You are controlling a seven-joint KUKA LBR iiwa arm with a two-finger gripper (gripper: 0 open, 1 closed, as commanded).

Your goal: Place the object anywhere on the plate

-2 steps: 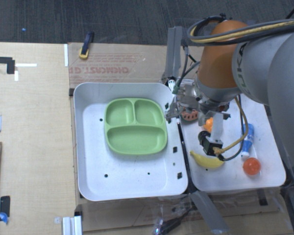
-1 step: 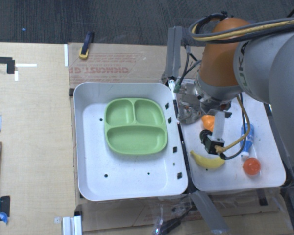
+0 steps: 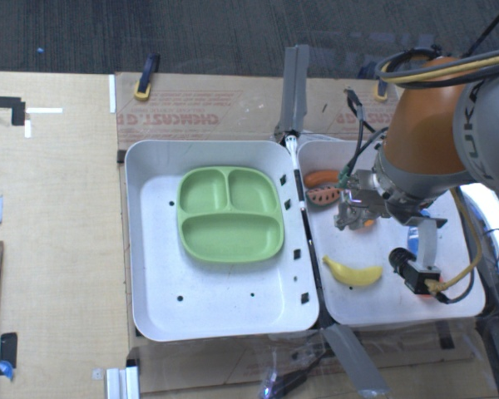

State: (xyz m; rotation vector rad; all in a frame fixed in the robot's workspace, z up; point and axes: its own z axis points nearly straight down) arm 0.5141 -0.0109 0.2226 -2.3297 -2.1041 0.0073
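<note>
Robotics lab, not a home. Signs: grey/orange industrial arm (image 3: 432, 131) w/ loose cables (image 3: 437, 63); two white bins (image 3: 141, 248) fixed side by side on a plywood counter (image 3: 50, 223); printed cardboard sheet (image 3: 200, 106) behind bins; yellow-handled clamp (image 3: 146, 77) at back edge; tape marks (image 3: 33, 113) on counter; toy food in right bin, e.g. banana (image 3: 354, 273).

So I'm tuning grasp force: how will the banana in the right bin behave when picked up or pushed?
The banana looks like a smooth, glossy toy, so probably light and a bit slippery. Lying flat on its curved side on the right bin floor, it would more likely pivot or slide than roll. Its tapered ends suggest gripping mid-body.
</note>
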